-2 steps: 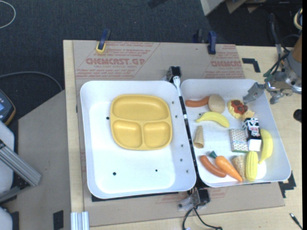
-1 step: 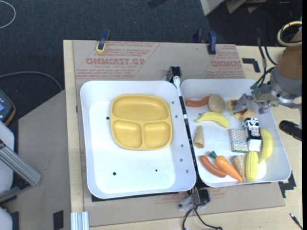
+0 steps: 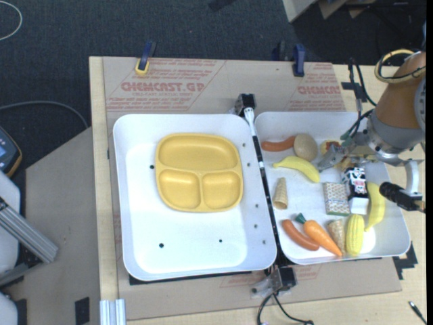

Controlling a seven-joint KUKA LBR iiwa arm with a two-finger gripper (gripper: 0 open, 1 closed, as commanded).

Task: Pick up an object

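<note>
The left bin (image 3: 135, 202) has lots of open room. A yellow tray (image 3: 199, 170) with three sections sits in its upper part, and the white floor below the tray and to its left is bare, right out to the rounded rim.

The right bin (image 3: 284, 124) sits just beside the left bin, and it is crowded. Near the shared wall lies a small cone (image 3: 280, 193). Above the cone are a red sausage (image 3: 279, 143), a tan ball (image 3: 305, 145) and a curved yellow banana (image 3: 298, 167). Below the cone lie a red pepper (image 3: 298, 235) and an orange carrot (image 3: 319, 236), side by side near the bottom rim. Right of the cone is a little checked square (image 3: 336, 198). A yellow corn cob (image 3: 354, 233) stands near the bottom right corner, with a second banana (image 3: 375, 207) just beside it.

The gripper (image 3: 342, 156) hangs over the top right part of the right bin, above the checked square. Something small and black and white (image 3: 356, 181) sits just below it. It is too blurry to tell how wide the gripper is or whether it has anything. There is little free floor around it.
</note>
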